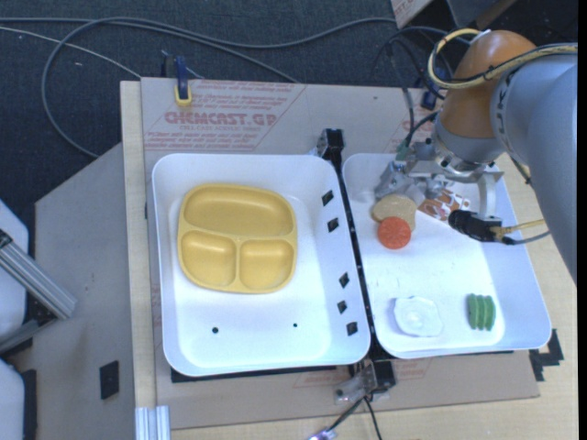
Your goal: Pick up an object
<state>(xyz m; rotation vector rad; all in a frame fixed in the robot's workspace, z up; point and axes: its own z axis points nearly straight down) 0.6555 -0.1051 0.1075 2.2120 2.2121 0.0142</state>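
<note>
Lying nearest the camera in the right bin point(523, 333) are a small green ridged object point(481, 311), close to the front right corner, and to its left a flat white round lid-like piece point(417, 316) that barely stands out from the white floor. The two are near each other but apart.

Farther back in the same bin sits a red-orange round object like a small tomato point(395, 234), and touching it just behind is a tan, bread-like round piece point(393, 209). Both lie towards the left wall of this bin, beside the black divider with clips that joins the two bins.

Across that divider, the left bin point(174, 273) holds a yellow three-compartment plate point(238, 236), one wide section at the back and two smaller at the front, resting flat in the left-rear part of the bin.

Farthest back, the gripper point(410, 174) hangs over the rear of the right bin, just behind and above the tan piece. Its end is a tangle of metal and wiring from this angle, so how it is set, and whether it has hold of anything, cannot be told. Above it rise the orange band point(472, 90) and the grey arm point(546, 117), entering from the right. A blue clamp point(182, 82) grips the board's far edge.
</note>
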